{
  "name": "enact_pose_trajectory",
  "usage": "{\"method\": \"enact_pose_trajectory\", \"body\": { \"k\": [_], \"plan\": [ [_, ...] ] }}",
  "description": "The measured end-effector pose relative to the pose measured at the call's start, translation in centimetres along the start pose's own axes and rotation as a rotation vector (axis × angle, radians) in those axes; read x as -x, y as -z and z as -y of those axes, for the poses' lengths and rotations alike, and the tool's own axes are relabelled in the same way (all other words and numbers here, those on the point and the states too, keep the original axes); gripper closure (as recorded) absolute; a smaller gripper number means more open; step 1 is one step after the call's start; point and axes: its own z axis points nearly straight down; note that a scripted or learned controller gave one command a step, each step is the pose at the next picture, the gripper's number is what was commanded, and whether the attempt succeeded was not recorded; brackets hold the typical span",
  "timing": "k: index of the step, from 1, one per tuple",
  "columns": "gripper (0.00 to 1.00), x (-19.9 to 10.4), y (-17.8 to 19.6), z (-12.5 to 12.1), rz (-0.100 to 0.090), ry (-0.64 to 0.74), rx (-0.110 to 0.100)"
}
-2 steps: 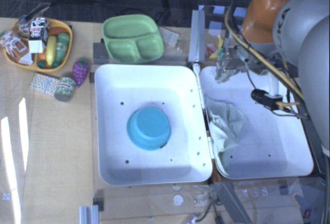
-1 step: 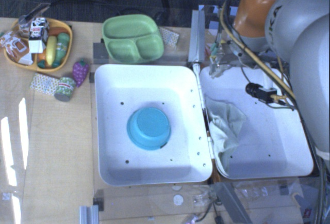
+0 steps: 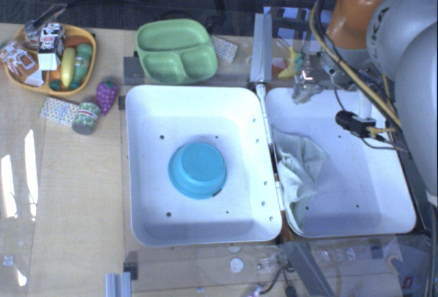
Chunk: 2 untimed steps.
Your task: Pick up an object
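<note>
Listing bench contents: left bin (image 3: 147,220) bears a blue bowl (image 3: 198,170) at its centre; right bin (image 3: 383,213) bears a grey cloth (image 3: 301,165) against its left wall. The gripper (image 3: 304,87) hangs over that bin's far edge, finger state impossible to tell. Green tray (image 3: 176,50) behind the bins.

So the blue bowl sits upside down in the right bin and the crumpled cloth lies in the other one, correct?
Not quite: the bins are swapped. The camera view shows the blue bowl upside down in the left bin, while the crumpled cloth lies in the right bin, against its left wall.
</note>
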Motion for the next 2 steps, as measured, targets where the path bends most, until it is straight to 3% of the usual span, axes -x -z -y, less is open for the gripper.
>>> {"method": "enact_pose_trajectory", "body": {
  "k": [1,2],
  "plan": [
    [1.0,-3.0,-0.1,3.9,-0.001,0.285,-0.001],
    [1.0,2.3,-0.1,0.4,0.0,0.277,-0.001]
  ]
}}
